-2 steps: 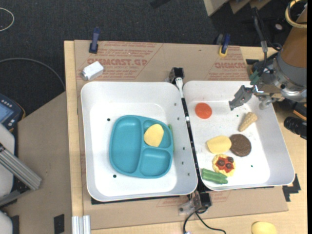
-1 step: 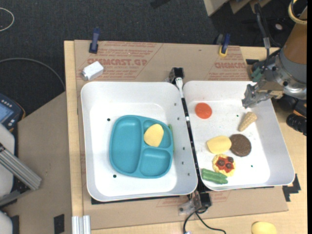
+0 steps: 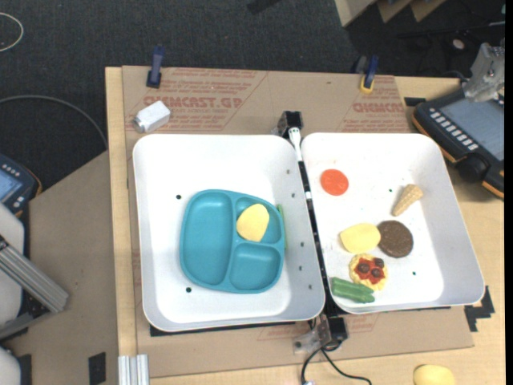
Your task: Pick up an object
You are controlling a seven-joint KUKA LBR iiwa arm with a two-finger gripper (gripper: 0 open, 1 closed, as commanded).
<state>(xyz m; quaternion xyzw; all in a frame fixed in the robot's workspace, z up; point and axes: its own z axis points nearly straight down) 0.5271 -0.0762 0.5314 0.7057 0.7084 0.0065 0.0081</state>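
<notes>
I read the scene from the fixed overhead view. I cannot tell the state of the pincer from this view.

1. Desk [image 3: 240, 95]: covered by a flat sheet of brown cardboard with faded red print. It stands on dark carpet [image 3: 120, 14] with thin cables lying across it.
2. Left bin [image 3: 156, 207]: shallow, white, smooth plastic with rounded corners.
3. Right bin [image 3: 377, 155]: the same build, touching the left bin along a black seam.
4. Teal plate [image 3: 204, 239]: a glossy, rounded rectangle with three compartments, lying in the middle of the left bin.
5. Dark device [image 3: 461, 131]: flat, with a row of keys, at the desk's right edge.
6. Candidate objects, all toy food:
   - Brown disc [image 3: 394, 238], matte, in the right bin, touching the yellow oval [image 3: 360, 237] beside it.
   - Yellow lump [image 3: 253, 222], smooth, in the plate's upper right compartment.
   - Pizza round [image 3: 369, 272], yellow with red and dark spots, just below the oval.
   - Green pod [image 3: 353, 290], elongated, near the right bin's front edge.
   - Orange disc [image 3: 334, 182], flat, alone in the upper part of the right bin.
   - Tan cone [image 3: 406, 199], ridged, lying tilted near the brown disc.
7. Small fittings: a white block [image 3: 152, 116] on the cardboard behind the left bin, a blue clamp [image 3: 155, 61] and a yellow-tipped clamp [image 3: 368, 74] on the far edge.
</notes>
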